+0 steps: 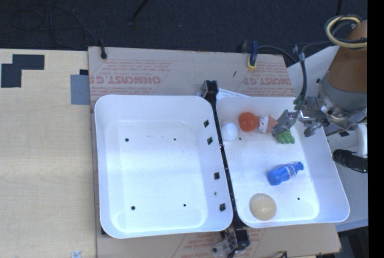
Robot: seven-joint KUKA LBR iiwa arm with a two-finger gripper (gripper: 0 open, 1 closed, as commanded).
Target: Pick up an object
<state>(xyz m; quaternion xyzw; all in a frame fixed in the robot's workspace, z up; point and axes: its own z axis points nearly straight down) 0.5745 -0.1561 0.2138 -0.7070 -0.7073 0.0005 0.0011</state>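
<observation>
On top of the pale wooden bench [42,161], a brown cardboard sheet [156,74] printed "CHEMCRAZ" upside down in red. Upon that, two shallow white plastic bins: left bin [108,131] beside right bin [333,191], touching along the middle. From the right, a grey arm with an orange band [348,65], end effector [287,125] low at the right bin's far edge; finger opening and any hold: cannot tell. Inside the right bin, largest first: beige round ball [263,206] near the front, blue plastic bottle [284,172] lying mid-bin, orange ball [248,121], green lumpy toy [284,137] just under the end effector, white ball [230,130], small white and red piece [264,124].
</observation>
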